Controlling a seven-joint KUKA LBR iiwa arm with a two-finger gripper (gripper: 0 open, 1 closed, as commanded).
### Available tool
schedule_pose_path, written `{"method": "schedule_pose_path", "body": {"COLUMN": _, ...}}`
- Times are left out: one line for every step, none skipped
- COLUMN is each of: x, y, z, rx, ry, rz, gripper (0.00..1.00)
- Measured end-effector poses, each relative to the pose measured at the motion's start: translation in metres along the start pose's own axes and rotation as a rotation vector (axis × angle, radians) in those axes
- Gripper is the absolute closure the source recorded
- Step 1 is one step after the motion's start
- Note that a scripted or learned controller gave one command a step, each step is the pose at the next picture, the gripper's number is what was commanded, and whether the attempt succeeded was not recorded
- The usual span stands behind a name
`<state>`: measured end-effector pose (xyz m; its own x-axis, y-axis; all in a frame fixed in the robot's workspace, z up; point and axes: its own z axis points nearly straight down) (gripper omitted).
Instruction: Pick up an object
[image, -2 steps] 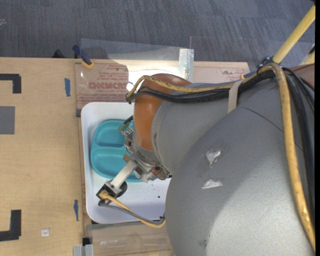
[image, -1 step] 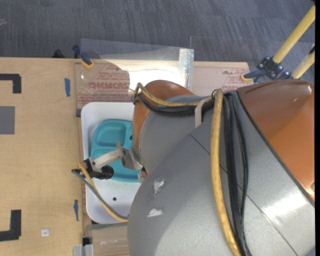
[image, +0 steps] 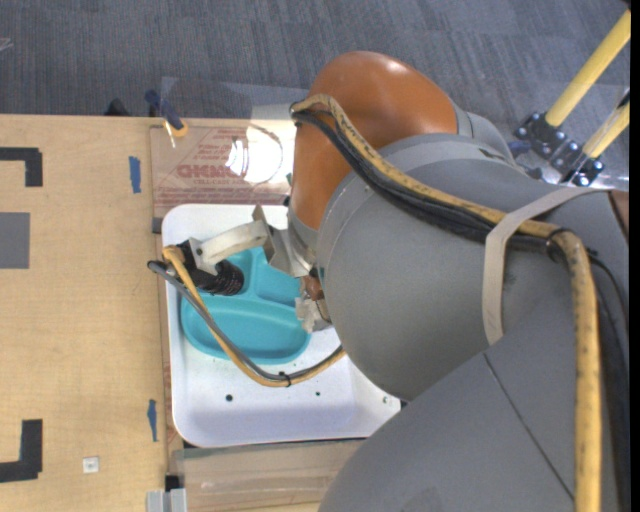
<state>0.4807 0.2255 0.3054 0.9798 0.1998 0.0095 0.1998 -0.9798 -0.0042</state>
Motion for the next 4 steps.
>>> {"method": "schedule_pose_path", "body": {"x": -0.004, "y": 0.004, "z": 0.078, "rx": -0.003, "ry": -0.017, "rz": -0.271, "gripper": 1.00}}
{"method": "schedule_pose_path", "body": {"x": -0.003, "y": 0.000, "z": 0.216, "rx": 0.002, "ry": -0.008, "rz": -0.001, "gripper": 1.00}}
{"method": "schedule_pose_path", "body": {"x": -0.001, "y": 0.000, "z": 0.120, "rx": -0.001, "ry": -0.003, "rz": 0.000, "gripper": 1.00}}
{"method": "schedule_pose_path", "body": {"x": 0.000, "y": 0.000, "z": -0.013, "rx": 0.001, "ry": 0.002, "rz": -0.001, "gripper": 1.00}}
